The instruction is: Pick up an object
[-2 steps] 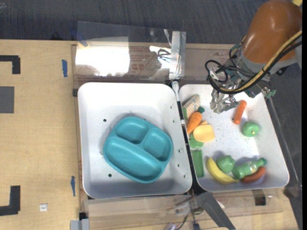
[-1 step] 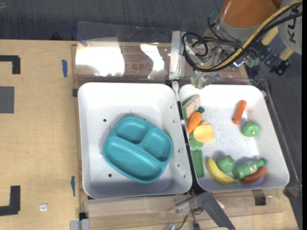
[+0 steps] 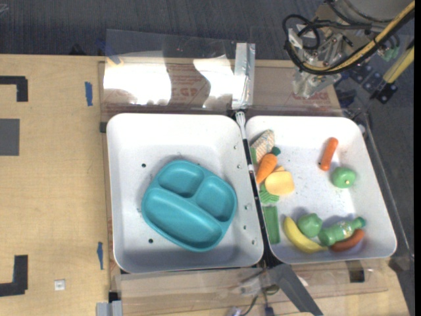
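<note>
My gripper (image 3: pixel 313 85) hangs above the bench just behind the right bin's (image 3: pixel 376 176) back rim, open with nothing between its fingers. Several toy foods lie in that bin. A small orange carrot (image 3: pixel 327 153) and a green apple (image 3: pixel 343 177) are at the right. Against the left wall sit a striped corn piece (image 3: pixel 262 140), another carrot (image 3: pixel 266 166), a yellow fruit (image 3: pixel 280 183) and a green stick (image 3: pixel 272 224). Along the front lie a banana (image 3: pixel 299 237), a green pepper (image 3: pixel 309 224), a green bottle (image 3: pixel 343 229) and a red-orange piece (image 3: pixel 350 241).
The left bin (image 3: pixel 125 143) holds a teal divided plate (image 3: pixel 191 204). A clear plastic sheet (image 3: pixel 174 74) and a metal post (image 3: pixel 242 74) stand behind the bins. Cables (image 3: pixel 342 48) loop around the wrist. Bare wooden bench (image 3: pixel 46 176) stretches to the left.
</note>
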You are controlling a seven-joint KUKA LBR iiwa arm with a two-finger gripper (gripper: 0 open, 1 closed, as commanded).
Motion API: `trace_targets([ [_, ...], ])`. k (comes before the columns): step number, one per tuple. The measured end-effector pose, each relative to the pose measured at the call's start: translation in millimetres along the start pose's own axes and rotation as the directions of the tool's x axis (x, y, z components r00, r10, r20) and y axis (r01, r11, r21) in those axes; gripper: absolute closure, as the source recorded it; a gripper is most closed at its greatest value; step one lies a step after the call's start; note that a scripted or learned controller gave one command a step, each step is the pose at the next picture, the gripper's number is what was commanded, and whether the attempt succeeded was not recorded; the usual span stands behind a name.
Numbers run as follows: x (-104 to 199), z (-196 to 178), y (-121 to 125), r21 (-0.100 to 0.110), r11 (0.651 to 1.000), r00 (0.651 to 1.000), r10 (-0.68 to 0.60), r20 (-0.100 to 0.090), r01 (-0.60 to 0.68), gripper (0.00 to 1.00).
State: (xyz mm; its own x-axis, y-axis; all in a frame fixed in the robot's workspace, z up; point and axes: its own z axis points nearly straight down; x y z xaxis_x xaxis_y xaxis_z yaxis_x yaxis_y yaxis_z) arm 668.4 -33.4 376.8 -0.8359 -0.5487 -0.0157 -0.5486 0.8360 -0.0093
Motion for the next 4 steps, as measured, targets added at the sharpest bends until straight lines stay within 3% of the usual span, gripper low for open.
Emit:
trace_targets([
  [2, -71, -10, 110, -0.008, 0.999, 0.999, 0.043, -0.004, -0.043, 1.00],
  [3, -37, -45, 76, -0.004, 0.984, 0.984, 0.177, -0.004, -0.177, 1.00],
  [4, -11, -18, 47, -0.010, 0.985, 0.985, -0.174, -0.008, 0.174, 1.00],
])
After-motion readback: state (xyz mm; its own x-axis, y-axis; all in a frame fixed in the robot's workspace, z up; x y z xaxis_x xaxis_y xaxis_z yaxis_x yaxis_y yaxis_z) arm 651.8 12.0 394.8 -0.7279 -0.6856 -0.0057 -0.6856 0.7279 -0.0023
